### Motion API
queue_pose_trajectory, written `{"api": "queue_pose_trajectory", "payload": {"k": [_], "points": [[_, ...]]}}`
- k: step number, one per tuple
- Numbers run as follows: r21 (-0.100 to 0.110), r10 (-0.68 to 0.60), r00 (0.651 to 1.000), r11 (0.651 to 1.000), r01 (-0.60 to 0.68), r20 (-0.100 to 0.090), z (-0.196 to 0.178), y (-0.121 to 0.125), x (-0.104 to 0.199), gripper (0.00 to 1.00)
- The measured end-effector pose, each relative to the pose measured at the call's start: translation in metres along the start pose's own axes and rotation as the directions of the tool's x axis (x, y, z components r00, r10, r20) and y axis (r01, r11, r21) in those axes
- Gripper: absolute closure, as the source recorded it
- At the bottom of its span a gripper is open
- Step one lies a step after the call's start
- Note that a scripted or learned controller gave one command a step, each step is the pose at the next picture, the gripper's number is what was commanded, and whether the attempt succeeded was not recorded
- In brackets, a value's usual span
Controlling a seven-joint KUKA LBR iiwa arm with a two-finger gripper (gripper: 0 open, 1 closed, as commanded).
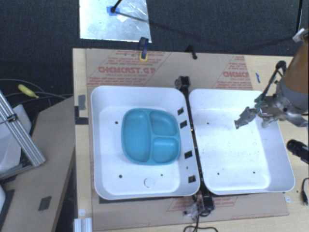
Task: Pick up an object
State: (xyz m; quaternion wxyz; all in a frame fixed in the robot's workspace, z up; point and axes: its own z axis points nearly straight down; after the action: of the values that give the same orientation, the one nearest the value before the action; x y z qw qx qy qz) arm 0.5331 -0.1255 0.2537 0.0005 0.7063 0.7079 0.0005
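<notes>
Gripper [248, 116] is hanging over the right bin [275, 180], near its upper right part, with the grey arm [295, 88] reaching in from the right. Its fingers are pointing left and slightly down toward the bin floor; nothing is showing between them, but whether they are parted or closed I cannot tell from this slanted view. So the gripper is carrying nothing at this moment.

Lying in the left bin [104, 105] is a blue divided plate [149, 136], flat on the floor and roughly centred, with three compartments facing up. It looks like the only thing available to pick, and it is sitting well apart from the gripper, across the wall where the two bins are meeting. The floor below the gripper is showing only faint specks and small dark dots.

Judging from this, the task is hardly getting started: nothing is being grasped or lifted yet. What is left is nearly everything, namely crossing to the left bin, coming down on the plate's rim or a divider, closing on it and raising it. A flat, smooth plate is likely going to be awkward for two fingers.
</notes>
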Motion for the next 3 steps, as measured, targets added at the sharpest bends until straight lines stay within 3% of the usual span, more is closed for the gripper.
{"api": "queue_pose_trajectory", "payload": {"k": [1,2,3], "points": [[0.003,0.005,1.0,1.0,-0.005,0.001,0.176,-0.041,-0.014,0.0],[-0.005,-0.008,1.0,1.0,0.008,-0.002,0.169,0.021,0.044,0.0],[-0.015,-0.01,1.0,1.0,0.01,-0.001,0.06,0.082,0.105,0.0]]}}
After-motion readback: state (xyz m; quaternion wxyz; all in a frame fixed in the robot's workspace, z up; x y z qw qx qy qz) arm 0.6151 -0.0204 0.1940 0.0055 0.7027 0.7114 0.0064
